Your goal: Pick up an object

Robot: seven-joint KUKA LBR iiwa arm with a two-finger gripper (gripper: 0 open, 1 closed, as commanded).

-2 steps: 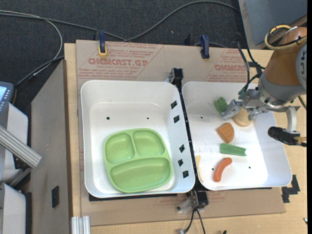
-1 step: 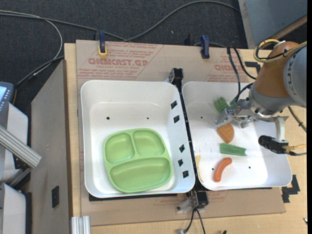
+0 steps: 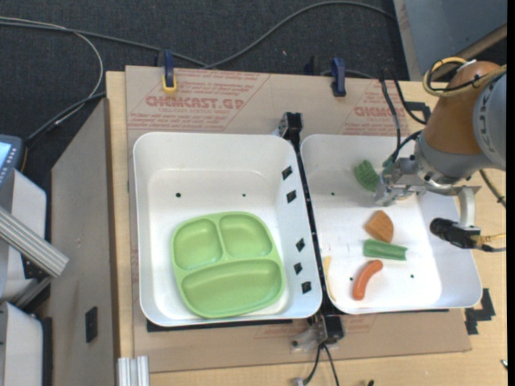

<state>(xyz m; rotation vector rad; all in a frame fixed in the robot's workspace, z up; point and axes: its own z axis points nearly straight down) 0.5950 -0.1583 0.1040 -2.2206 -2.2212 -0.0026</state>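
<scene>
gripper (image 3: 392,185): over the right bin (image 3: 451,296), upper middle, low near the floor. Fingers too small/dark to read; can't tell how far open they are or if anything's in them.
targets: four items in the right bin. Green leafy piece (image 3: 366,174) just left of my gripper, maybe touching, can't tell. Orange piece (image 3: 380,227) below me, near. Green bean (image 3: 385,250) just under the orange piece, prob touching it. Sausage (image 3: 367,280) lowest, apart from the bean.
left bin (image 3: 153,215): green tray (image 3: 228,262) only, not my concern rn.
risk 1: I sit between the leafy piece and the orange piece, not clearly over either. Closing here likely grabs air or clips an edge.
risk 2: leafy piece looks soft and low. A side nudge pushes it toward the divider (image 3: 299,207) instead of between my fingers.
risk 3: orange piece + bean are stacked close. Going for one prob drags the other, or I get a weak two-item pinch that slips on lift.
risk 4: wrist cable (image 3: 402,127) hangs close, could snag w/ a big move.
safest bet imo: sausage, isolated, clear floor around it.
</scene>
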